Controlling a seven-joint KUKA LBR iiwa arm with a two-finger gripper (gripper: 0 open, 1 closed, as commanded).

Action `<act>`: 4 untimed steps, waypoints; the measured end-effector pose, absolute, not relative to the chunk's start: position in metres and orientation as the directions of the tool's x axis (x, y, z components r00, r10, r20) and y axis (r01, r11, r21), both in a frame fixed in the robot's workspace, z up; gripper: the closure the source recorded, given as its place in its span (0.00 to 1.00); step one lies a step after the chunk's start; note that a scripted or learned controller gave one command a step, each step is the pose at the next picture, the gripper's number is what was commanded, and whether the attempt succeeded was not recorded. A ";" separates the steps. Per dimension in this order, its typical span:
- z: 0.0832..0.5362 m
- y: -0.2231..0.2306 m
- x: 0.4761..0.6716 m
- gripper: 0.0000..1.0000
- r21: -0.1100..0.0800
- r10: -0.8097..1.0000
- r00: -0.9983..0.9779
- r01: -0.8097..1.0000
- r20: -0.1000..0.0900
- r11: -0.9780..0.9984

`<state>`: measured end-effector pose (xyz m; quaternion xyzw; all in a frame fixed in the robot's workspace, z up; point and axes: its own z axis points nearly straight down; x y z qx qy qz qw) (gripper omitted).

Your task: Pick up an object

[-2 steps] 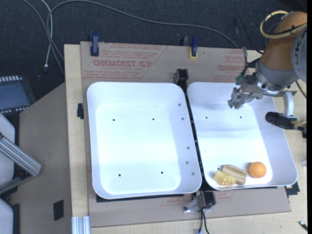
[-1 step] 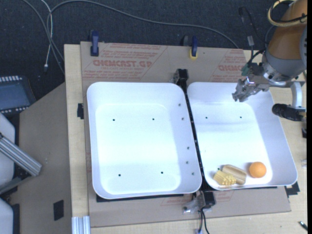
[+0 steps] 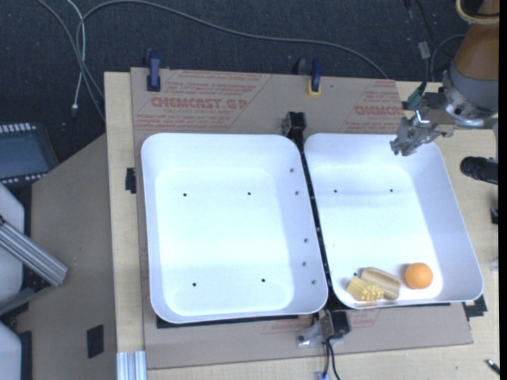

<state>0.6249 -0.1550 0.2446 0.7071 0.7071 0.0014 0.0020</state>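
An orange ball (image 3: 418, 275) lies near the front right corner of the right bin (image 3: 380, 212). Just left of it sit a tan bread-like roll (image 3: 382, 279) and a yellow corn piece (image 3: 364, 290), touching each other. My gripper (image 3: 406, 144) hangs over the far right corner of the right bin, well away from these objects. Nothing shows between its fingers.
The left bin (image 3: 226, 228) stands beside the right one on a cardboard sheet (image 3: 238, 101) held by two clamps (image 3: 154, 68). Cables run across the dark floor at the back. A black clip (image 3: 295, 123) sits between the bins' far edges.
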 end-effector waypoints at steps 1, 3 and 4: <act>0.251 -0.106 0.617 1.00 0.002 1.000 -0.004 1.000 0.000 0.004; 0.234 -0.005 0.598 1.00 0.000 1.000 -0.005 1.000 0.001 0.005; 0.238 0.053 0.583 1.00 0.000 1.000 -0.005 1.000 0.002 0.005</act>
